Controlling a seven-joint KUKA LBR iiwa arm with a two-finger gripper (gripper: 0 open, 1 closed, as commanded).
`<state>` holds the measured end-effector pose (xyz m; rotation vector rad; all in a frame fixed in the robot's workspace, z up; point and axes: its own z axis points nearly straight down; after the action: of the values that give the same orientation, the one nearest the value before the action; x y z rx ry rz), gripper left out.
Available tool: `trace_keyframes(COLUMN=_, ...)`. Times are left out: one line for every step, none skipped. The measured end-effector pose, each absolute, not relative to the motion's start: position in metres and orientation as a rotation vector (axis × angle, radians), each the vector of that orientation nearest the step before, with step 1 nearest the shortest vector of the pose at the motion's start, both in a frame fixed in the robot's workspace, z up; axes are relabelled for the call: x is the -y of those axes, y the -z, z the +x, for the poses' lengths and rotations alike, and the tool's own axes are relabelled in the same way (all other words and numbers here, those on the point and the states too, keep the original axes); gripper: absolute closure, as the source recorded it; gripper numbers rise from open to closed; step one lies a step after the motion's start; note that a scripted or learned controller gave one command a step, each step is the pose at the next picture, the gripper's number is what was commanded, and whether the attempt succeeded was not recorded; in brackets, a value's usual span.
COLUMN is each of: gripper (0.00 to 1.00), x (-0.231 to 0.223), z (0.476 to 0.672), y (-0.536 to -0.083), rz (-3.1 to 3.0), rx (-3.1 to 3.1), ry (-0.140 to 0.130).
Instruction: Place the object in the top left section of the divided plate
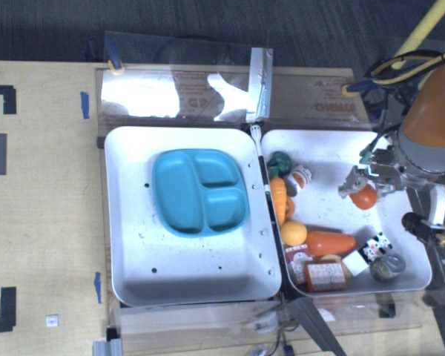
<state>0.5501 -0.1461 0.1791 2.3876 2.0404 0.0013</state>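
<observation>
Arm over the right bin, a small red piece at its fingers.

From the overhead camera: the gripper (363, 188) looks clamped on a red tomato-like object (364, 197), raised above the right bin (334, 150), presumably to clear the other food. The blue plate (201, 191) waits in the left bin (126, 213), its top left section bare.

Two white bins (126, 221) sit on the table (44, 199). One blue plate (200, 191) has three sections. The bin at three o'clock holds about nine small things, hard to split in the heap: one carrot (330, 242), one yellow ball (294, 233), one red ball (364, 197), one green piece (279, 162), one box (326, 274).
</observation>
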Motion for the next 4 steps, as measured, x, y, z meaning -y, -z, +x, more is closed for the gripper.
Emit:
trace_keyframes(gripper=1.00, x=0.154, z=0.498, y=-0.116, rz=2.518, rx=-1.860, ry=-0.016)
trace_keyframes(gripper=1.00, x=0.153, z=0.540, y=-0.091, rz=2.642, rx=-1.678, ry=-0.013)
trace_keyframes(gripper=1.00, x=0.107, z=0.665, y=-0.089, rz=2.711, rx=-1.585, ry=-0.003)
trace_keyframes(gripper=1.00, x=0.095, z=0.665, y=-0.089, rz=2.886, rx=-1.254, ry=0.016)
